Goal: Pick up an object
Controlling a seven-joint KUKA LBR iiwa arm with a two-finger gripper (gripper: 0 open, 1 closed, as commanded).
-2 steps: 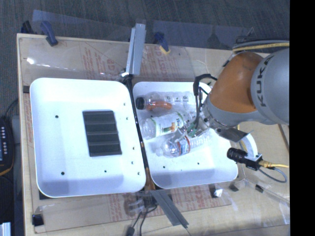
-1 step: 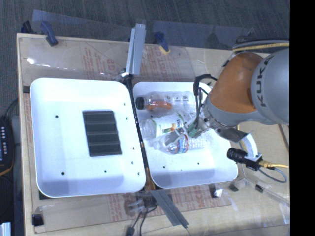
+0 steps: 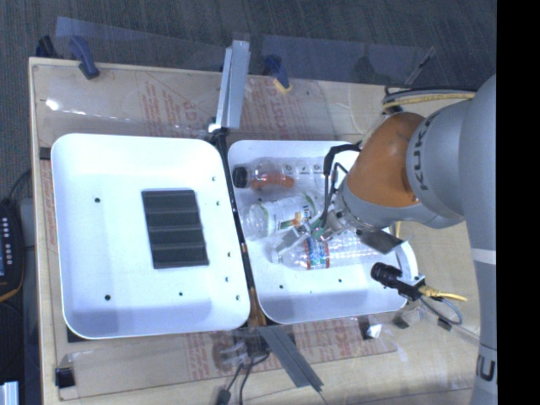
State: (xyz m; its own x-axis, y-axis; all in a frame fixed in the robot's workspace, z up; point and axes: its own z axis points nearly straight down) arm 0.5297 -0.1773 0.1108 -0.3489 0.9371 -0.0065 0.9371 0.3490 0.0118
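The right bin [image 3: 287, 306] holds a heap of clear plastic bottles. One with a black cap and orange contents [image 3: 268, 178] lies near the far wall. Another with a green label [image 3: 263, 218] lies in the middle. A third with a red and blue label [image 3: 310, 256] lies closer to the front. My gripper [image 3: 327, 224] reaches down over the heap from the right, just above the red and blue labelled bottle. The grey wrist with its orange band [image 3: 384, 175] hides the bin's right part. Nothing is seen lifted off the heap.
The left bin [image 3: 93, 226] holds a black ribbed rectangular block [image 3: 175, 228] lying flat in its middle. A metal divider rail [image 3: 231, 83] runs up from between the bins. Blue clamps [image 3: 84, 57] sit at the bench's far edge.
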